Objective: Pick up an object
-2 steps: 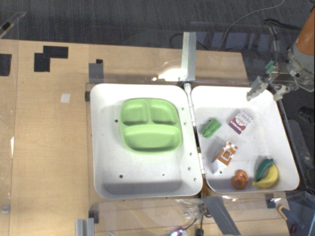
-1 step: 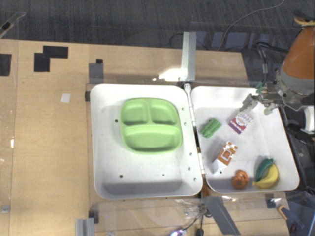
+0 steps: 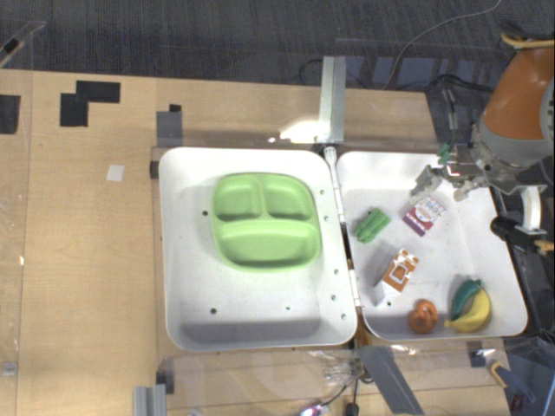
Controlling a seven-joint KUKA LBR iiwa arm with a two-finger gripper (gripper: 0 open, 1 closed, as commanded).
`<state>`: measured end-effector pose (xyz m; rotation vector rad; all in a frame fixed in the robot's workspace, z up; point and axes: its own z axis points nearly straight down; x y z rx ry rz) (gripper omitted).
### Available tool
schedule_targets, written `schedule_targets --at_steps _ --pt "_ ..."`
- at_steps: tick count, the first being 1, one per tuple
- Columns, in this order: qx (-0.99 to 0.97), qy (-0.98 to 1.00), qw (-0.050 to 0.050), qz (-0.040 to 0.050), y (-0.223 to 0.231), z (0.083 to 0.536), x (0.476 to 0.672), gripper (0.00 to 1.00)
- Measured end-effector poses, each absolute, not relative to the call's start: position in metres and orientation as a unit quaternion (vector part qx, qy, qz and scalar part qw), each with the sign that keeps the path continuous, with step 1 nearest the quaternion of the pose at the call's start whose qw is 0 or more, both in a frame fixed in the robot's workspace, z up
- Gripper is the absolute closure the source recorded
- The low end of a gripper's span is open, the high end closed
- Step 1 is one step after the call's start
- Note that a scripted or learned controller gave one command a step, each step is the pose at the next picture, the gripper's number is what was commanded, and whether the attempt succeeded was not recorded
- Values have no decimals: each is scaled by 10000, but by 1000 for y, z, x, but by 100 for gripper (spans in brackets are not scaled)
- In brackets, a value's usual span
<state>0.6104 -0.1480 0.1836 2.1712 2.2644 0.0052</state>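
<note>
End effector [image 3: 444,178] above purple packet [image 3: 425,214], fingers seemingly spread, packet's long axis slanting upper-right.

Two bins side by side on counter [image 3: 78,258]. In left bin [image 3: 186,310]: divided tray [image 3: 263,220], centred. In right bin [image 3: 381,180]: pepper [image 3: 372,224] at left, packet [image 3: 425,214] behind carton [image 3: 399,271], apple [image 3: 423,316] beside banana [image 3: 469,306] in front.

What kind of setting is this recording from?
Probably a robotics lab's pick-and-place bench: two white bins on a wooden worktop, a green divided plate in one, toy food like a banana in the other, cables behind.
</note>
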Motion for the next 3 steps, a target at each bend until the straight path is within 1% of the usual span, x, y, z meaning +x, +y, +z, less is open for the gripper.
schedule_targets --at_steps 1,2,3 --pt "6631 7486 15 12 -127 125 574 0" --pt "6396 7687 83 58 -118 93 505 0" --pt "6378 7701 79 93 -114 105 507 100"
